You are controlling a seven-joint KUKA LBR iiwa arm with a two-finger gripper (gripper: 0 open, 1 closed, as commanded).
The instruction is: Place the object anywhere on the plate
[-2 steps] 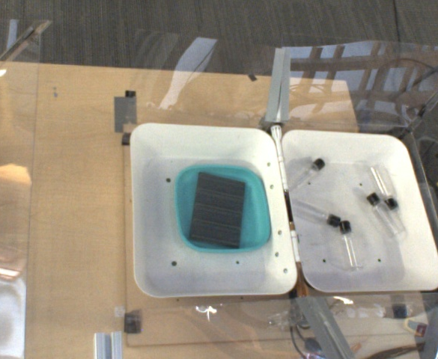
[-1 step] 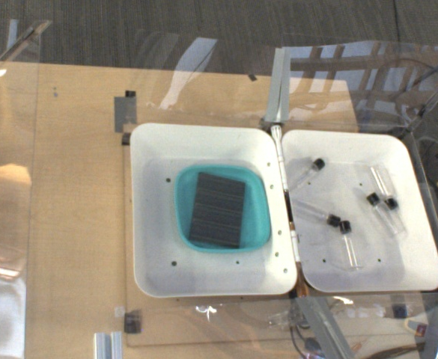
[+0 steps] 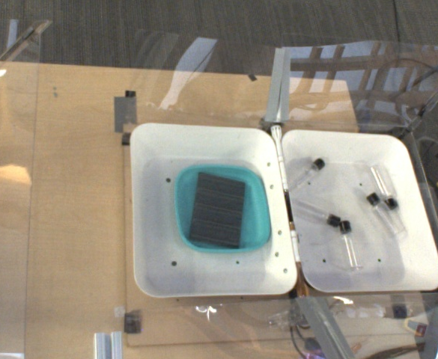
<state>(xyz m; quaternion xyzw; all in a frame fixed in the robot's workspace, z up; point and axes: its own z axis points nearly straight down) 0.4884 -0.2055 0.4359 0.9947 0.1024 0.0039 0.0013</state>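
A matt, ribbed dark block (image 3: 217, 212) lies on a smooth teal plastic plate (image 3: 257, 223) inside a glossy white plastic bin (image 3: 151, 200) on a wooden bench (image 3: 54, 200).

Clear black-capped tubes (image 3: 379, 189) lie scattered in the right bin (image 3: 421, 275).

The scene is evenly and brightly lit, mostly from overhead. The two white bins, left bin (image 3: 155, 268) and right bin (image 3: 421, 268), come out near overexposed, with soft grey shading inside their walls. Pale streaks of glare and reflected window shapes lie across the wooden surface (image 3: 54, 200) at the top and left, as if seen through a clear pane. Shadows are faint and diffuse. The picture is slightly soft overall; the clear tubes (image 3: 383, 182) in the right bin are hard to make out.
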